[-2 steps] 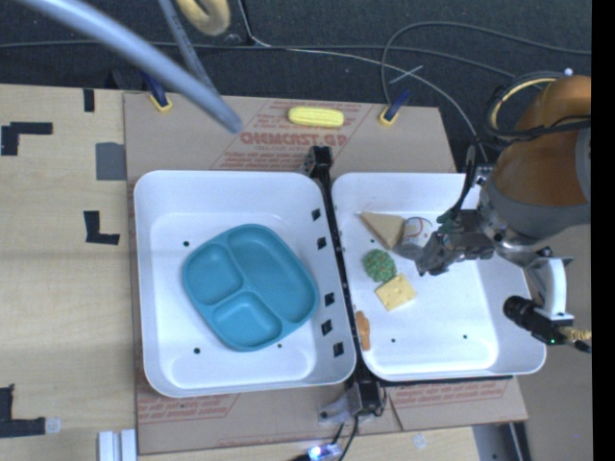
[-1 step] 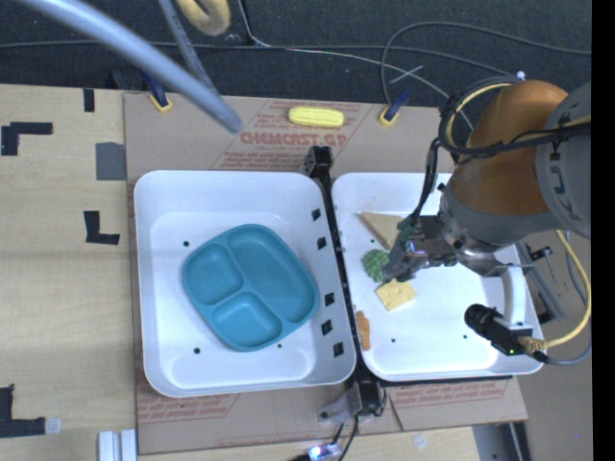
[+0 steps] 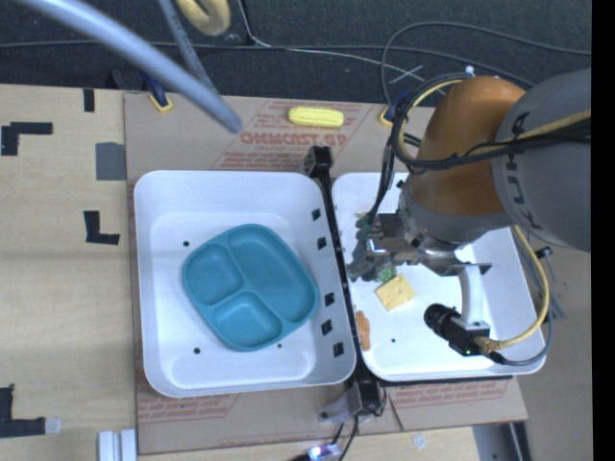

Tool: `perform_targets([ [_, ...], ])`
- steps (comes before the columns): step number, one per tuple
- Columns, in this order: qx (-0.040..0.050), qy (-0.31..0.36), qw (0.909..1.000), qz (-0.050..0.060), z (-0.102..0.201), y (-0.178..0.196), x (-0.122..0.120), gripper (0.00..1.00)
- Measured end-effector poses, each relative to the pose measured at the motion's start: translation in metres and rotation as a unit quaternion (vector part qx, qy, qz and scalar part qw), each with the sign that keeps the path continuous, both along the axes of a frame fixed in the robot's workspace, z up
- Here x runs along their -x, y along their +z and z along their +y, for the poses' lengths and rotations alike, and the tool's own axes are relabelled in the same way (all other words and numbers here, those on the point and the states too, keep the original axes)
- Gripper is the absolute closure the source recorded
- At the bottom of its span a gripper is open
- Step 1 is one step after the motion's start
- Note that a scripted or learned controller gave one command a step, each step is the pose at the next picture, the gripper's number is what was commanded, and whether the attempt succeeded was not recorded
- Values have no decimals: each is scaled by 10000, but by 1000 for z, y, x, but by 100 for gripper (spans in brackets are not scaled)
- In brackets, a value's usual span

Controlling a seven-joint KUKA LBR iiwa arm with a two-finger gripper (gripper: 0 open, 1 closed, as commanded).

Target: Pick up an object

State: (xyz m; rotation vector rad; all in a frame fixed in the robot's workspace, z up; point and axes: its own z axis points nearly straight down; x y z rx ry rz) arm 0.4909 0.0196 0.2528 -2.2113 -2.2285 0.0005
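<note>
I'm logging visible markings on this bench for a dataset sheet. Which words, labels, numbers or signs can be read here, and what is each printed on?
"CHEMCAST GP": red print on the brown cardboard sheet above the left white bin; the letters are blurred, so this reading is uncertain.
Smaller red lines beneath it: too blurred to read.
Red print on the cardboard's lower edge, below the bins: too small to read.
Dark letters on the grey arm: cut off, unreadable.
</note>
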Motion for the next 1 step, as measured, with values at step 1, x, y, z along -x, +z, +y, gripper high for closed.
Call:
perform_targets([
  [1,6,-7,10000,4,51,-4,7,100],
])
